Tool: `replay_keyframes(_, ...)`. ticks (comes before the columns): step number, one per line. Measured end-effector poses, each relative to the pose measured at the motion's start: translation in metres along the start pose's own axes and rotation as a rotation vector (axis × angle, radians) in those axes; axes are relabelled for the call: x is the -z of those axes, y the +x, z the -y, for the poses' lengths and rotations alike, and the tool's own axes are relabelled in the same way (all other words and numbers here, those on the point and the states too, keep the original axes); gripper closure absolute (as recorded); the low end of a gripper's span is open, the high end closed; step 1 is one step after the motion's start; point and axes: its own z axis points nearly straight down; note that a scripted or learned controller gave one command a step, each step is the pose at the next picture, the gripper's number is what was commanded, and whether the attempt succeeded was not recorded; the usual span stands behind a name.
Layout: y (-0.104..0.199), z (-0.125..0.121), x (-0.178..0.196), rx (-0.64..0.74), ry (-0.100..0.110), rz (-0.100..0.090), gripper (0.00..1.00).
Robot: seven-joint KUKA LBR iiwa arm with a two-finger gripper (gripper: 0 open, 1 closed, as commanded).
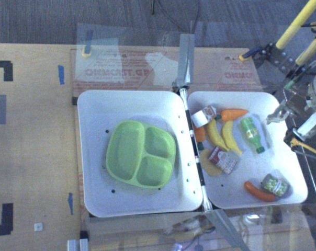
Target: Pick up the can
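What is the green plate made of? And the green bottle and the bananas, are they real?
The green plate looks like matte moulded plastic: one even colour, smooth rounded compartments. The green bottle seems clear, shiny plastic, since light glints off it and it has a label. The bananas are probably plastic toys, evenly yellow and smooth with no brown spots, though the view is too small to be sure.

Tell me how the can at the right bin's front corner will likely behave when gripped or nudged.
The can seems to lie on its side, so a nudge may roll it. It touches or nearly touches the red-orange sausage-shaped item, which could shift too. Its rounded wall probably slips unless gripped squarely.
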Motion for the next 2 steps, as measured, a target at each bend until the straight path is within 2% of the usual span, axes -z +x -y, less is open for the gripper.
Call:
replay_keyframes(1, -0.0390, 0.0503, -0.1244, 0.005, 0.002, -0.004, 0.00)
replay_keyframes(2, -0.0474, 0.0549, -0.1283, 0.282, 0.004, -0.016, 0.00)
